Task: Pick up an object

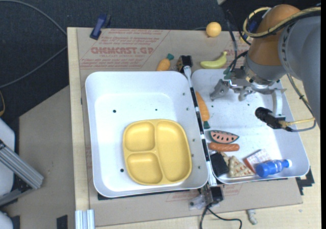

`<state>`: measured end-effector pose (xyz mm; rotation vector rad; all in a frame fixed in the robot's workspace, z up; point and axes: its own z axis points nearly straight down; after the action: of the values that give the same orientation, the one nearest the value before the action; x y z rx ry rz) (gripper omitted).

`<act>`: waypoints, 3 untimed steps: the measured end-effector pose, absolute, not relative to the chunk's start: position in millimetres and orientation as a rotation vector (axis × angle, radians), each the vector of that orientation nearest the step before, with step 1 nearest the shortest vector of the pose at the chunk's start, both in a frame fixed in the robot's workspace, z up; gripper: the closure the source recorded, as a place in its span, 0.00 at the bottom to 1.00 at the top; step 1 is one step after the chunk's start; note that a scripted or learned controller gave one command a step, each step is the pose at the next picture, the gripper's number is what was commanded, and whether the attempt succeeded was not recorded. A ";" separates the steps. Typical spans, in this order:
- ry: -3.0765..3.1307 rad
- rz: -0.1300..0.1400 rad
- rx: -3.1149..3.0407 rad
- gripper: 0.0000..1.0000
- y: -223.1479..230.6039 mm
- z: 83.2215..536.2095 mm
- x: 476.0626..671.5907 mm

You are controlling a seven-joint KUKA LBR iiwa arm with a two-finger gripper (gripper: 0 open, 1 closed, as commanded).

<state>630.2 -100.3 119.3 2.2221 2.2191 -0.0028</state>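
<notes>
- here the grey arm point(298, 34) with its orange band reaches in over the right bin point(293, 136), and the fingers point(232, 89) hang above the bin's far left corner; they look spread apart with nothing between them.
- just below and to the left of the fingers, an orange carrot-like piece point(202, 107) lies along the wall between the two bins.
- further toward the near side from the fingers lie a watermelon slice point(224, 136) and, touching its near edge, a red sausage point(224, 147).
- well below the fingers, in the bin's near end, sit a black block point(219, 164), a sandwich wedge point(238, 167), a red packet point(253, 159) and a blue bottle point(270, 167) on its side.
- just beyond the fingers, outside the bin on the counter point(127, 47), lie a yellow banana point(215, 61), a small orange toy point(164, 63) and an orange ball point(213, 29).
- far left of the fingers, the left bin point(102, 101) holds a yellow divided plate point(156, 150).
</notes>
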 end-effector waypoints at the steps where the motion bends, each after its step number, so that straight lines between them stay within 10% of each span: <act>1: 2.219 -0.005 2.224 0.00 -203.3 84.2 613.8; 2: 2.220 -0.001 2.224 0.00 -212.2 88.6 533.7; 3: 2.224 0.003 2.219 0.00 -154.2 84.9 623.9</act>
<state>623.9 -154.2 84.9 2.2188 2.2239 0.0032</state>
